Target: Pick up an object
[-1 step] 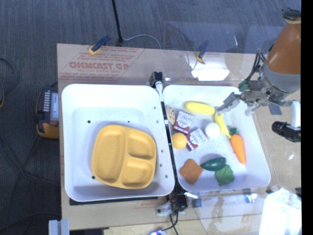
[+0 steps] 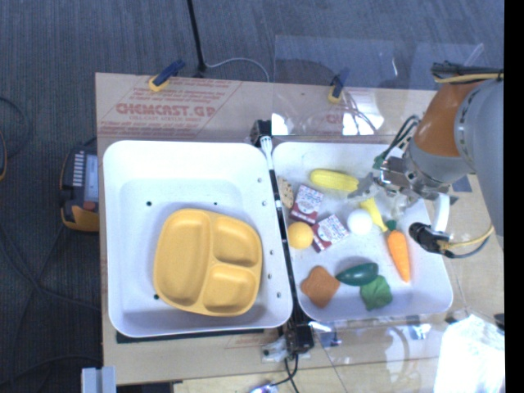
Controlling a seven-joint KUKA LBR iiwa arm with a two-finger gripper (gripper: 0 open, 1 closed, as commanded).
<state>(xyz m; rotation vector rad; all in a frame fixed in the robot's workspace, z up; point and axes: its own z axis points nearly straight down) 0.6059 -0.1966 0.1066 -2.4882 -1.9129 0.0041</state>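
At the far left of your frame, dark grey carpet [image 2: 41, 39] fills the room's floor, with a small orange and grey device [image 2: 79, 188] lying against the edge of the surface [image 2: 123, 97], a tan board printed with red lettering. A blue clip [image 2: 166, 74] and a yellow clip [image 2: 336, 89] sit on its upper edge, and a thin black pole [image 2: 192, 23] rises from there. The left bin [image 2: 131, 162] holds a yellow divided tray [image 2: 209, 262]. In the right bin [image 2: 426, 297], centre right, you see a corn cob [image 2: 333, 179], two red and white packets [image 2: 319, 216], a lemon [image 2: 300, 235], a white egg [image 2: 359, 222], a carrot [image 2: 399, 255], a brown piece [image 2: 319, 286] and green vegetables [image 2: 364, 282]. The hand [image 2: 391, 188] hangs over that bin's upper right part, just right of the corn cob; you cannot tell its state from here.
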